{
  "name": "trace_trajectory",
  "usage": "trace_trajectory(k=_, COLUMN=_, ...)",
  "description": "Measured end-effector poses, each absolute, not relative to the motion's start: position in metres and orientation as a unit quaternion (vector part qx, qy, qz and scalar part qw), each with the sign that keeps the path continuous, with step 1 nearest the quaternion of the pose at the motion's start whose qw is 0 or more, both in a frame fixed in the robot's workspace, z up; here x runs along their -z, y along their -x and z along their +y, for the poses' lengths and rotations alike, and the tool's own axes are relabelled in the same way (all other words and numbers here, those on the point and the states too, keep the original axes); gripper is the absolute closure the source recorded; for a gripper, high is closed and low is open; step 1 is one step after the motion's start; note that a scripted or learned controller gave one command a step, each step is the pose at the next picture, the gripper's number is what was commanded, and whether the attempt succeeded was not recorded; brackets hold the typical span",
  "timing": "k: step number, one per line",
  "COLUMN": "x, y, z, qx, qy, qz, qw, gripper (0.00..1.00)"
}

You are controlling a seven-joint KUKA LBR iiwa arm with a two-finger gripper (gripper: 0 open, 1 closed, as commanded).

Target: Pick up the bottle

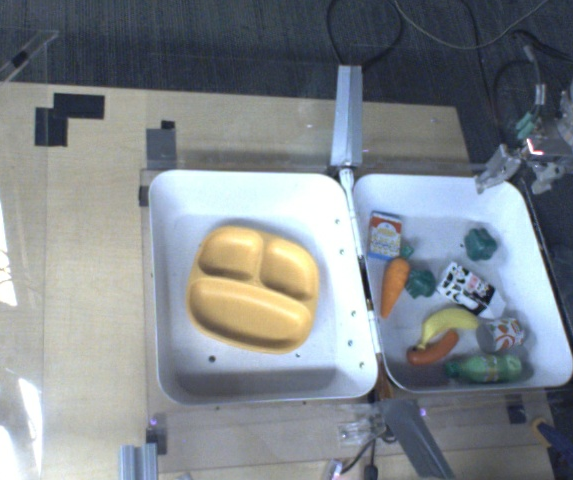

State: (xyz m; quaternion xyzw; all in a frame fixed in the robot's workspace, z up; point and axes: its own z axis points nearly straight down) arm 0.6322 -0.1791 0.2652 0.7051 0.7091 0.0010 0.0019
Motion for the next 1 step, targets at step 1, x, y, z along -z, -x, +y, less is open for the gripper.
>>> trace_trajectory(k=1, x=-0.1418, y=-0.6290, z=-0.1810, qx=-0.0004, qy=-0.740, qz=0.673, qw=0.001, gripper=0.00)
